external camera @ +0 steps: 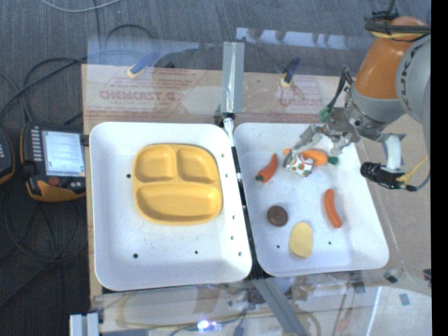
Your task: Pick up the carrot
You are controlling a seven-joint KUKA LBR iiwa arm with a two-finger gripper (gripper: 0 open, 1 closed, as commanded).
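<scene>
The arm reaches in from the right, its end effector (320, 140) low over the upper part of the right bin (364, 254). Its 2 fingers spread wide, one toward the left and one toward the right, with nothing between them. Just below the fingers lies an orange carrot (316, 157) with a green end, touching a small white, red-spotted toy (300, 164). A second carrot (267, 169) lies tilted near the bin's left wall, well apart from the fingers. Lower in the same bin sit a brown disc (278, 215), a pale yellow piece (302, 239) and an orange sausage (332, 208). The left bin (112, 257) holds a yellow 3-part tray (177, 183).
</scene>
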